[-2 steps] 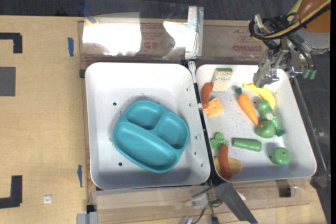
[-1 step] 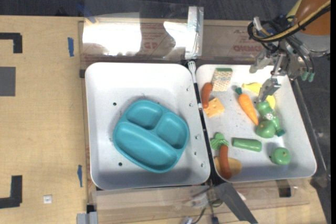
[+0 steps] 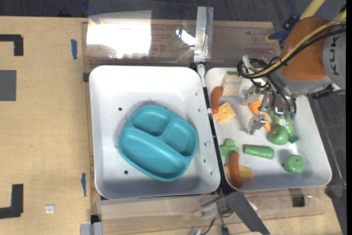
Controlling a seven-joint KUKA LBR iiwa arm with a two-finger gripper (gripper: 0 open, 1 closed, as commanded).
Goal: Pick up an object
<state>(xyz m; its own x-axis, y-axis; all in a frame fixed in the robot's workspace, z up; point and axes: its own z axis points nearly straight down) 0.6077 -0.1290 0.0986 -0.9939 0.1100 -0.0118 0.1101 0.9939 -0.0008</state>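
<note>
Nearest the camera, at the six o'clock edge of the right bin [image 3: 322, 170], an orange carrot toy [image 3: 235, 167] with a green leafy top lies against the wall shared with the left bin [image 3: 104, 118]. A green cucumber piece [image 3: 258, 151] lies at three o'clock from it, and a round green apple [image 3: 294, 163] sits further toward four o'clock. In the left bin, a teal divided plate [image 3: 158, 141] rests near the middle. Up the right bin, a yellow cheese wedge [image 3: 223, 113] lies by the dividing wall, with a reddish sausage [image 3: 216, 97] at twelve o'clock from it. The gripper [image 3: 263, 120] hangs low over the middle of the right bin, just beside a green pear-shaped toy [image 3: 279, 134] at its four o'clock; whether it is apart or together cannot be told. An orange piece [image 3: 254, 107] shows just at its ten o'clock.
</note>
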